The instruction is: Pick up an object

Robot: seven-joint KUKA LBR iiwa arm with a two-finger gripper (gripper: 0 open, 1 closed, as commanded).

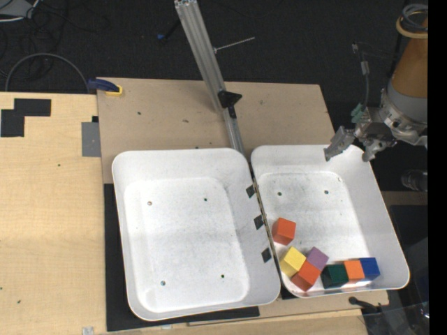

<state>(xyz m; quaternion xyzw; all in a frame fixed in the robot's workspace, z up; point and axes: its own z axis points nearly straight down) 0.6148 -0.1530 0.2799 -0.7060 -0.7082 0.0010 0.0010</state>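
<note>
Hovering above the far right corner of the right bin, the hand hangs from the grey arm with its orange band, and its two fingers look spread apart with nothing between them. It sits well clear of every block, which I judge to be a waiting or approach pose, high enough to travel over the bin wall without catching it. All the candidates lie in the near part of that same bin: an orange-red cube stands a little apart toward the middle divider, while a yellow cube, a purple cube, a red cube, a dark green cube, an orange cube and a blue cube crowd together against the near rim, likely slid there by the bin's curved floor. Packed so tightly, those leave little room for fingers, so the lone orange-red cube seems the easier grasp. Beside it, the left bin rests on the tabletop.
</note>
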